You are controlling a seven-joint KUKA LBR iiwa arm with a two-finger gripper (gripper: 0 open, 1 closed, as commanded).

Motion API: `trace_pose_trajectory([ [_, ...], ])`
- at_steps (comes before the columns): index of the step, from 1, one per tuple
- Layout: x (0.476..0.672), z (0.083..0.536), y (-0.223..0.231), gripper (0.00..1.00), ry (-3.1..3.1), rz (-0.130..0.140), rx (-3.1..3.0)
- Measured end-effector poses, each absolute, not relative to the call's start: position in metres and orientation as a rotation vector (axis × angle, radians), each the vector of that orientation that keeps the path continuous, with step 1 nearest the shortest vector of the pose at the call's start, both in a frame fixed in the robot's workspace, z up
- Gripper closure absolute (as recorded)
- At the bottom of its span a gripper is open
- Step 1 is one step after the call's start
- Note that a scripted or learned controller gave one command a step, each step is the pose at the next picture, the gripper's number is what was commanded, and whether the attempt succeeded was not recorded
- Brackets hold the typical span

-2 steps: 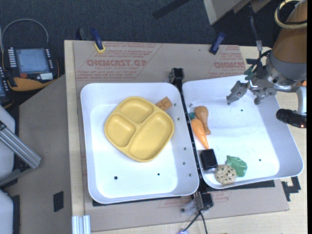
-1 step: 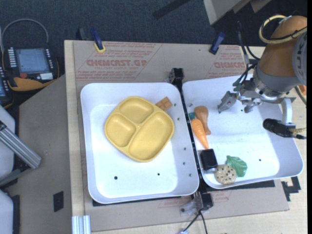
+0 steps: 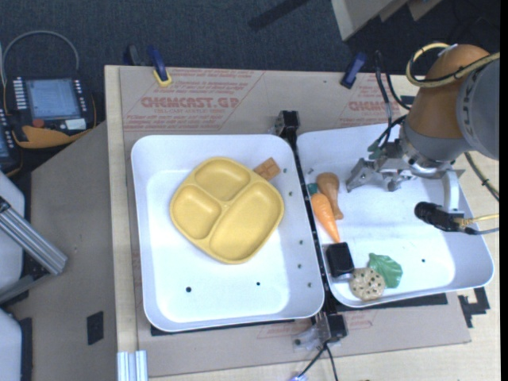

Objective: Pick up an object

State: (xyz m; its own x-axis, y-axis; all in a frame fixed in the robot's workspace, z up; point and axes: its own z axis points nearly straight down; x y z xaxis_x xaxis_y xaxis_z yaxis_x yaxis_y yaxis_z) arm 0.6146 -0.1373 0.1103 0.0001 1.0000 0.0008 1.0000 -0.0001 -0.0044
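My gripper [image 3: 371, 182] hangs over the back of the right bin [image 3: 444, 272], under the grey wrist with its orange band. Its fingers [image 3: 352, 181] look spread open with only white bin floor between them. An orange carrot [image 3: 325, 215] lies by the bin's left wall, touching a tan bread-like piece [image 3: 329, 185] just behind it; both sit a little left of the gripper. Nearer the front lie a black block [image 3: 340, 259], a round speckled cookie [image 3: 367, 284] and a green leafy toy [image 3: 387, 267].
The left bin [image 3: 159, 268] holds a yellow divided plate [image 3: 228, 209] with a small brown block [image 3: 267, 167] at its back right edge. A black divider [image 3: 300, 205] runs between the bins. A black cable plug [image 3: 435, 213] hangs right of the gripper.
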Motion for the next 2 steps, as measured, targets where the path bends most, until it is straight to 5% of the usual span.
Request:
trace_pose_trajectory([
  [1,0.615,0.124,-0.137,1.0,-2.221,0.0,-2.223],
  [2,0.614,0.184,-0.144,1.0,-2.223,-0.002,-2.225],
])
